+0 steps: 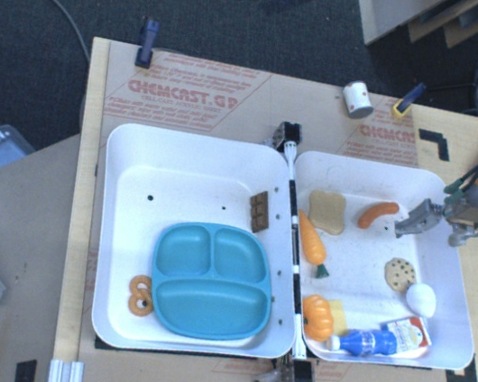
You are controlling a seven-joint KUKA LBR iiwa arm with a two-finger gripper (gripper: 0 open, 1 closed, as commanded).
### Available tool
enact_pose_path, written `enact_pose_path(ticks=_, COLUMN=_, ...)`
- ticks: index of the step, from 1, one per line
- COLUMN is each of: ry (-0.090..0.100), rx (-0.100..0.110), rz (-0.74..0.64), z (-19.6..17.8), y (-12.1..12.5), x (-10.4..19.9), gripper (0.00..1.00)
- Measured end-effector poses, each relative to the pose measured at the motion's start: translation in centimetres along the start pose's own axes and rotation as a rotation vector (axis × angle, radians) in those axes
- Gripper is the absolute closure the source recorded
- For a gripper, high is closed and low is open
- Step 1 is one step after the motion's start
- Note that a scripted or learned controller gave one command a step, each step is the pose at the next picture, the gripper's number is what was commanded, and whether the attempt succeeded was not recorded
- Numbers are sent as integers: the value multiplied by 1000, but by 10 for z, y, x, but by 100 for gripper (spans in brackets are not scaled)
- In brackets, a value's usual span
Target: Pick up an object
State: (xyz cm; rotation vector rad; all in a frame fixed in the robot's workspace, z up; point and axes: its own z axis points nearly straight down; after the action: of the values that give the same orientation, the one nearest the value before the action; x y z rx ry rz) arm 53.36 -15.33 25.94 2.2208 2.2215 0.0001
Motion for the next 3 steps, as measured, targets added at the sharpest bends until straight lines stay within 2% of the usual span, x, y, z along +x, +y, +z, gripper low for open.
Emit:
enact_pose_path(ticks=1, ry=0, rx=0, rz=0, z=65, y=107, x=9, gripper=0)
enact_pose_path(ticks=2, ry=-1, rx=-6, rz=-1, z=160, y=126, x=4, gripper=0)
enact_pose_path(ticks=3, ry=-2, rx=-14, rz=-3, z=167, y=130, x=-7, gripper=0)
